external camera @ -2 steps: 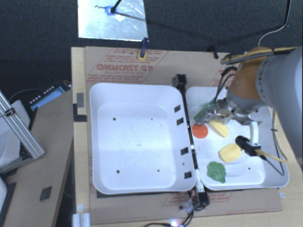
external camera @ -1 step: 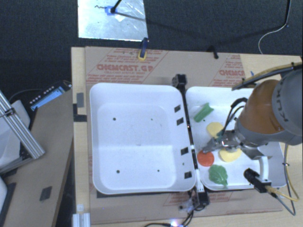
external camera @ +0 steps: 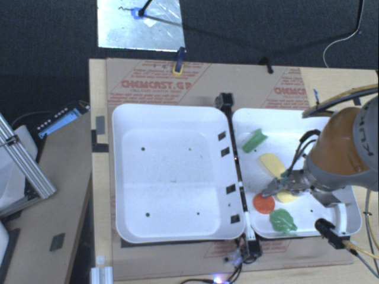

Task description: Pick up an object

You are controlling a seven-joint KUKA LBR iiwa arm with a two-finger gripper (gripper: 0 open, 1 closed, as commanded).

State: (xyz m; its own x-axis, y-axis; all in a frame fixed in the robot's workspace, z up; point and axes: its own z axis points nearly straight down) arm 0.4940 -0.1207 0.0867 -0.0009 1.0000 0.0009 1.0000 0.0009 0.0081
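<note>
In the right bin [external camera: 299, 120] lie a green block [external camera: 254, 140], a yellow oblong piece [external camera: 272, 163], a red-orange disc [external camera: 264, 203], a small yellow lump [external camera: 287, 197] and a green crumpled object [external camera: 283, 220]. My gripper [external camera: 280, 188] reaches in from the right, low over the bin, its tips just above the red-orange disc and beside the yellow lump. The arm's orange band and grey wrist [external camera: 340, 152] cover the bin's right part.
The left bin [external camera: 127, 158] stands beside the right one, split from it by a black-clipped divider [external camera: 232, 158]. Cardboard lies under both bins. A yellow clip [external camera: 177, 68] rests at the back; a metal frame [external camera: 23, 164] stands at the left.
</note>
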